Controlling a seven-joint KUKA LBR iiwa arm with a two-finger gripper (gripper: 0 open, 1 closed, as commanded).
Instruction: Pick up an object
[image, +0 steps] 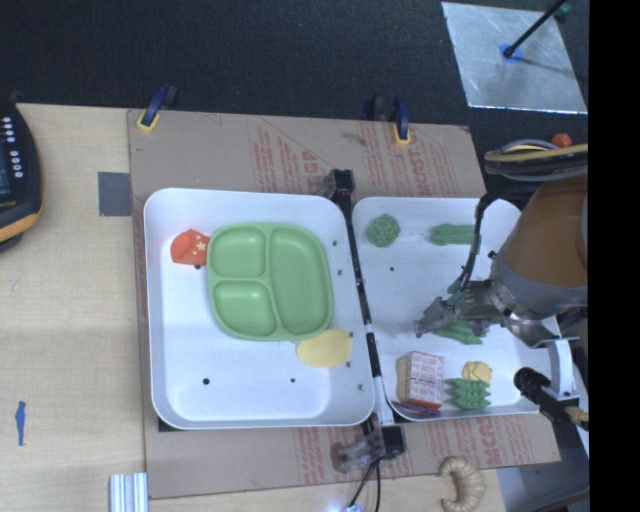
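in the camera view, the gripper (440, 318) was low inside the right bin (412, 270), its dark fingers (432, 322) reaching toward the divider between the two bins. whether they were spread or pressed together could not be told, since they blurred into one dark shape. a flat green piece (462, 331) lay touching or just under them on the arm's side, but nothing showed clearly between them, so the pick looked unfinished: the judgement was that the approach was done, while the closing and the lift were left.

counted outward from the gripper, the right bin held six things. the flat green piece was at the gripper itself. a round green ball (382, 231) sat above and slightly left of it in the picture, near the far rim. a green pod-like piece (453, 235) lay above it, near the cable. below it were a small printed box (421, 378), a yellow lump (477, 372) and a green ridged piece (467, 394) below that lump.

well to the left of the gripper, the left bin (180, 350) held three things: one green divided tray (270, 281), one red piece (189, 247) at the tray's far side, and one pale yellow piece (324, 348) nearest the gripper. one brownish curled thing (464, 482) lay on the surface (70, 340) below the right bin.
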